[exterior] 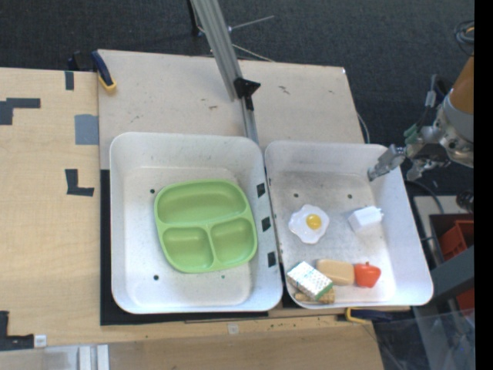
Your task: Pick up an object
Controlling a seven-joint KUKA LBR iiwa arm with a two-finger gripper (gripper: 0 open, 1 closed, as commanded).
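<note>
Pale wooden bench (46, 206) under me, two shallow white bins side by side on it, dark floor beyond. Nothing is picked yet, so the whole task is ahead. The right white bin (400, 206) holds my choices: a small white block (365, 218) nearest my side, a fried-egg toy with a yellow yolk (309, 223) near the middle, and along the front edge a tan wedge like bread or cheese (336, 271), a red pepper-like toy (367, 274) touching its right end, and a small printed carton with green markings (310, 280) at its left. The white block looks the likeliest target, standing apart from the rest.

My two-finger gripper (394, 160) hangs over that bin's right rim, near the far corner, above and beyond the block, holding nothing; whether it is parted or closed I cannot tell from this angle. Left of all this, the other white bin (123, 206) carries a green three-compartment plastic plate (205, 225). Still to do: move over, descend, close, lift.
</note>
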